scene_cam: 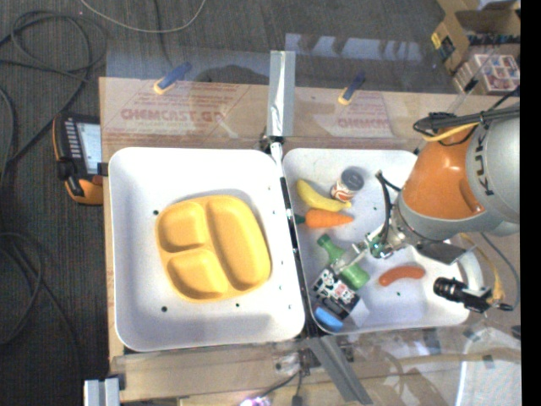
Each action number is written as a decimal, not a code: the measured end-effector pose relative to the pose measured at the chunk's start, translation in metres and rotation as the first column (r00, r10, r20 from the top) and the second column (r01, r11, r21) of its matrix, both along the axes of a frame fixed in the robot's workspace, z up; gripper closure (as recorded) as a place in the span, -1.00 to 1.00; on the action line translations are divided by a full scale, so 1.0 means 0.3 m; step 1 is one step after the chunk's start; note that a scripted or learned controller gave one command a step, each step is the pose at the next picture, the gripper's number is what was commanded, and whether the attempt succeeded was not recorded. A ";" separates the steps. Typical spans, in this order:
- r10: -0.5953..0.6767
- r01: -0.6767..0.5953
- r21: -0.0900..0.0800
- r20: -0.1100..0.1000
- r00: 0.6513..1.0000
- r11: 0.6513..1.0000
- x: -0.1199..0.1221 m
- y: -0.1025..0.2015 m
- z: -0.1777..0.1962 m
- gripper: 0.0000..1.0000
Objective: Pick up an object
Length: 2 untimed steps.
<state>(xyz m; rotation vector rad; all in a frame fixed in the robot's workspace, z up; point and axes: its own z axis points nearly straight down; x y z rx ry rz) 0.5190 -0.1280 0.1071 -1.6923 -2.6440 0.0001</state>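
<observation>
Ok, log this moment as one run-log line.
gripper: low in right bin, at green bottle | lifted: nothing visible | left bin: yellow tray

Yellow tray [213, 245] in white left bin [135, 311]; right bin [406, 311] — yellow banana [314, 195], orange carrot [328, 219], green bottle [342, 263], red sausage [400, 275].

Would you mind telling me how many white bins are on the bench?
2. The left bin holds a yellow divided tray; the right bin holds the small toys, under the arm. More may be hidden there.
</observation>
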 end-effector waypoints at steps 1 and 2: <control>0.000 0.000 0.002 -0.002 1.000 1.000 0.003 0.004 0.022 1.00; -0.209 0.209 -0.004 -0.001 0.978 0.978 0.096 0.101 0.336 1.00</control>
